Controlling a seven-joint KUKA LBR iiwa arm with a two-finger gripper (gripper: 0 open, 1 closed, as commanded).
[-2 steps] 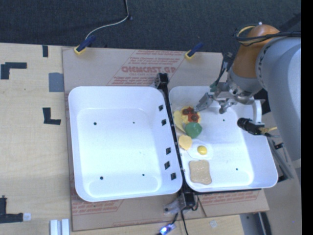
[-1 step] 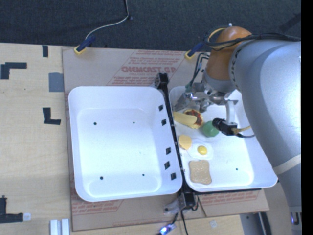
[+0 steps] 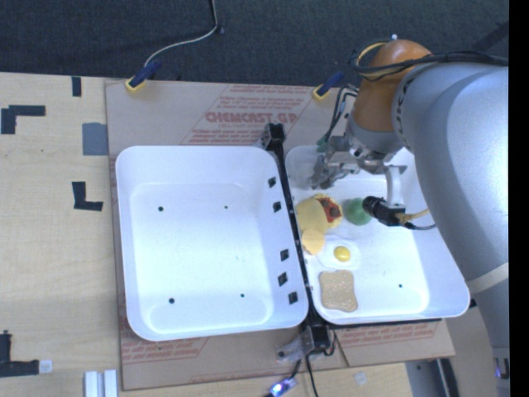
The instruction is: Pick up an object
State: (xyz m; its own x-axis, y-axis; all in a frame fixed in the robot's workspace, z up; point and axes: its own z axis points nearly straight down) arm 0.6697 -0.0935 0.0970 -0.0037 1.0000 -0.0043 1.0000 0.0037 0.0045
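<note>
Several toy foods sit in right bin (image 3: pixel 413 304), center-right of frame: yellow piece (image 3: pixel 312 216), green piece (image 3: pixel 356 212), fried egg (image 3: pixel 340 255), toast slice (image 3: pixel 338 290). Prob. light, stiff, slick plastic; flat ones hard to pinch, so grab the green piece's sides. Gripper (image 3: pixel 324 174) hovers above; can't tell its state.

Light wood surface (image 3: pixel 50 246) with black marks, brown cardboard sheet (image 3: pixel 240 118) with red lettering, dark carpet (image 3: pixel 99 15), thin cable (image 3: pixel 186 40) with yellow-blue clip (image 3: pixel 140 78)

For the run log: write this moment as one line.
phase: reach | tool: low in right bin, far end | grasp: none seen | nearest: yellow piece | also: fried egg, toast, green item
</note>
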